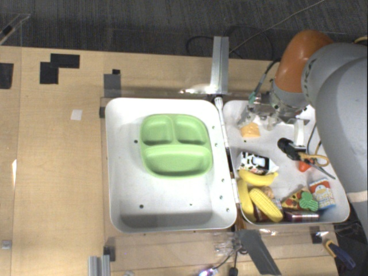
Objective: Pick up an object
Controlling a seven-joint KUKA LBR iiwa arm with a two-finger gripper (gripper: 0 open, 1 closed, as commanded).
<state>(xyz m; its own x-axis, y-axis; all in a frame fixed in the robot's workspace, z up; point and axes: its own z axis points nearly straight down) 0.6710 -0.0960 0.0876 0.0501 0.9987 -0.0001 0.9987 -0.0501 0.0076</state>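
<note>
A corn cob (265, 203) and banana (256, 179) lie at the right bin's (342, 210) near edge. At its far edge the gripper (261, 113) hovers, aiming at an orange piece (250, 130); I cannot tell its grip. Next, lower and squeeze.

Arm (339, 96): bulky, smooth, rounded casing, light grey, matte. Orange band (299, 59) above wrist, glossy, domed. Below band, short grey wrist section. Pincer (260, 115): metal-grey, small, angular, with pale fittings. Thin dark cables run along wrist to pincer mount. No lettering or markings legible on casing. Screws too small to tell.
</note>
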